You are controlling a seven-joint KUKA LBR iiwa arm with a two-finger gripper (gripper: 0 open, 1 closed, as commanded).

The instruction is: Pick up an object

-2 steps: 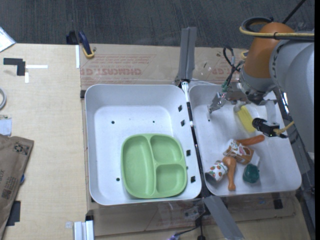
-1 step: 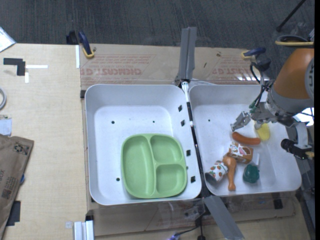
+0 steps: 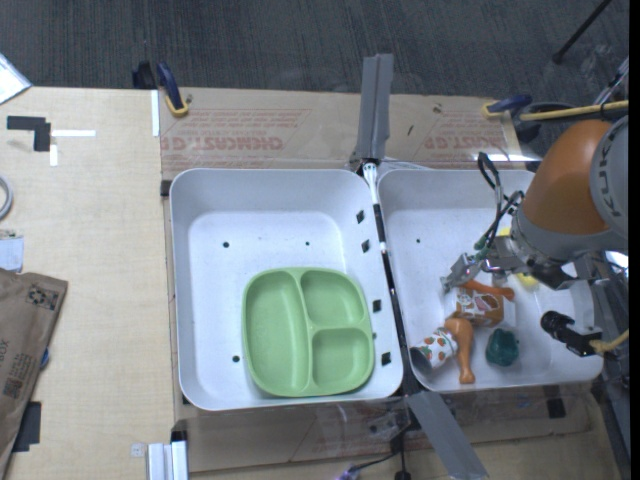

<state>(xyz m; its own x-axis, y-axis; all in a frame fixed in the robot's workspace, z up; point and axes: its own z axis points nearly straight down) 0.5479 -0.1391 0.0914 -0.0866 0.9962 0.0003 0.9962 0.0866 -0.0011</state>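
Note:
The right bin [image 3: 430,208] holds a small pile of toys near its front right corner. An orange and white toy [image 3: 484,301] lies just below my gripper [image 3: 464,273], which hangs low over the pile. An orange-brown elongated toy [image 3: 462,346] lies in front of it, beside a white spotted piece [image 3: 435,348]. A teal object [image 3: 502,348] sits to the right of these. A bit of yellow [image 3: 527,281] shows under the wrist. The arm's body hides what lies behind the gripper.
The left bin [image 3: 200,228] contains a green divided plate [image 3: 308,330] at its front. A metal divider [image 3: 376,108] rises between the bins at the back. The arm's orange band [image 3: 570,178] looms over the right bin's far right side.

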